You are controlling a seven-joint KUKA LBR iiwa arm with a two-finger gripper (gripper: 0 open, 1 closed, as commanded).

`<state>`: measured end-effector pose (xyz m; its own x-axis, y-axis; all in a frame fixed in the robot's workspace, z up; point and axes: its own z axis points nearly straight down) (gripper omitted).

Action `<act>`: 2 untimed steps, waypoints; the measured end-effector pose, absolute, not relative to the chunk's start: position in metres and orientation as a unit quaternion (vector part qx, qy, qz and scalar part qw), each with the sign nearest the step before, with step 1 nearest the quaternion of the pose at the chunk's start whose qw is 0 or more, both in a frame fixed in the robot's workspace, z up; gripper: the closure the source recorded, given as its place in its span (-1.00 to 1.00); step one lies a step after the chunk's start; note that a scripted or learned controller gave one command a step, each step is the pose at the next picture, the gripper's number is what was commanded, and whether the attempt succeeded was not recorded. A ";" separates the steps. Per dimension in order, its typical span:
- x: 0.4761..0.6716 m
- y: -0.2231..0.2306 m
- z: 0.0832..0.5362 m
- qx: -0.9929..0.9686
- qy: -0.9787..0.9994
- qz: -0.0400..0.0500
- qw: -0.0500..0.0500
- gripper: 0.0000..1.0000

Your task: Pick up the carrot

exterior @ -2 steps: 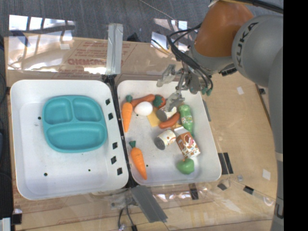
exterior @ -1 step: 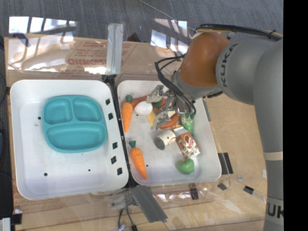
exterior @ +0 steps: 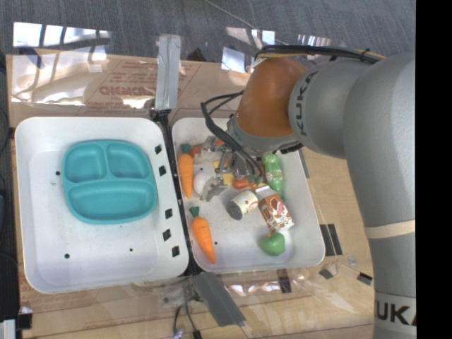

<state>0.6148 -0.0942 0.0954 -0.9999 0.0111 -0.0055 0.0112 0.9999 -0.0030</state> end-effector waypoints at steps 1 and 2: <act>0.616 -0.093 0.106 0.002 1.000 -0.002 0.004 1.00; 0.628 -0.068 0.293 -0.036 0.999 -0.001 0.008 1.00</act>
